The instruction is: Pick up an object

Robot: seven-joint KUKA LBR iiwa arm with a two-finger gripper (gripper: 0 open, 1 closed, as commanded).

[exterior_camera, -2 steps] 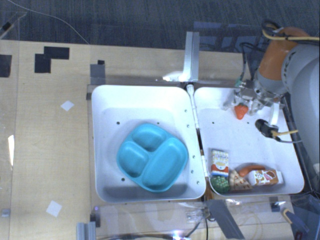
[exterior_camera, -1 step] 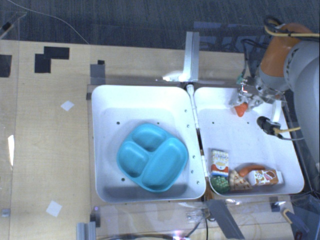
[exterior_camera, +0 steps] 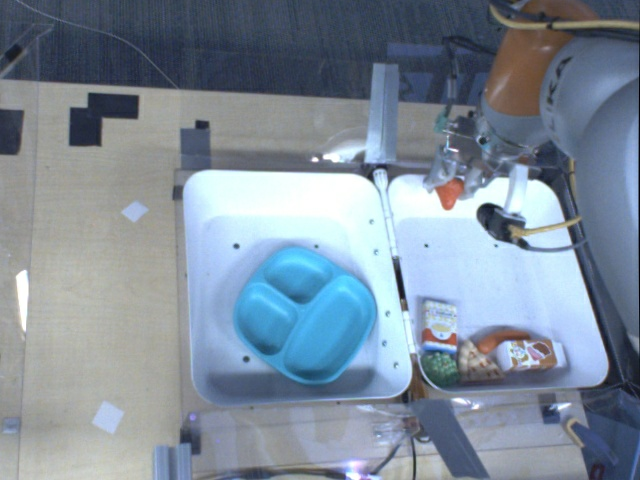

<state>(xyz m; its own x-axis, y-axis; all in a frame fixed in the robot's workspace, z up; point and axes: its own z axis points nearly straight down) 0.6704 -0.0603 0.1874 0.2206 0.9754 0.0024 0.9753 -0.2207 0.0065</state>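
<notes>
Your end effector (exterior_camera: 452, 180) sits above the right bin's (exterior_camera: 545, 273) far end, clamped on a small orange object (exterior_camera: 449, 195); blue divided plate (exterior_camera: 304, 314) in left bin (exterior_camera: 215, 268).

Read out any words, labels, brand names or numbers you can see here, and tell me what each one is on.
No text can be read.
Small carton: printed front, too blurred to read.
Orange packet: printed label, too small to read.
Black marks on the bench: plain shapes, not letters.
</notes>
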